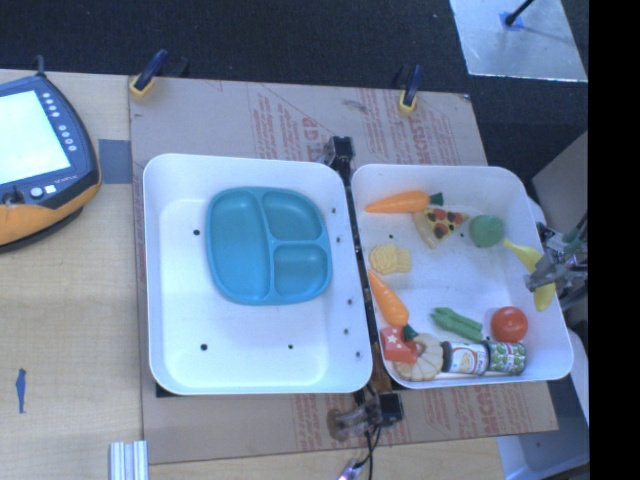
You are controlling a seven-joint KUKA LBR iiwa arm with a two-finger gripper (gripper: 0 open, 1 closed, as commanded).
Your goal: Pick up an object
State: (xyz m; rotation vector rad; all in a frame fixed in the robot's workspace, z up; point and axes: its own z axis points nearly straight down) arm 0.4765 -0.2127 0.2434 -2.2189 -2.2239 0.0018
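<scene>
- Wooden bench top (70, 308), light grain, fills left and lower frame.
- Brown cardboard sheet (300, 118) laid on bench, printed red lettering.
- Two clamps (148, 73) along the cardboard's upper edge.
- Dark carpeted floor (250, 18) across top of frame.
- Pale floor patch (515, 23), upper right.

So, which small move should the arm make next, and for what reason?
Probably a short move inward over the right white bin, toward the round red toy tomato. The end effector sits at that bin's right rim, beside the yellow toy banana, and the tomato lies near, apart from its neighbours.
</scene>
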